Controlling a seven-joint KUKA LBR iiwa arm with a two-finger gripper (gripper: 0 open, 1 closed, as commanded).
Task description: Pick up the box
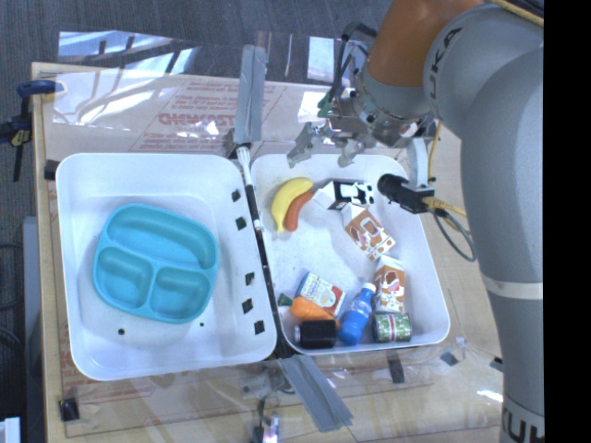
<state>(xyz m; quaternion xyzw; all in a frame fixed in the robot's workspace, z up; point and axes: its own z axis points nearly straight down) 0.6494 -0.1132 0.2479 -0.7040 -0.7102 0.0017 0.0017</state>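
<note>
Lying flat in the right bin [427, 275], the box [368, 233] (brown and white print) sits right of centre, tilted, nothing touching it on top. A black-and-white tag [351, 193] lies just beyond it on the far side. Banana [292, 201] is to its left, near the bin's far-left corner, well apart from the box.

Near end of the same bin holds a cluster: small carton [391, 287] just nearside of the box, green can [391, 327] below that, blue bottle [356, 314] beside it, orange-and-green juice box [319, 294] further left, and a black object [318, 334] against the near wall.

Gripper [325, 148] hovers over the bin's far edge, fingers spread wide, nothing between them. It's far-left of the box, not in contact. Arm [480, 90] comes in from the right with the orange band above the wrist.

Left bin [74, 247] carries a blue divided plate [155, 263]. Both bins sit on the tabletop [138, 109], which is covered in clear plastic sheet.
</note>
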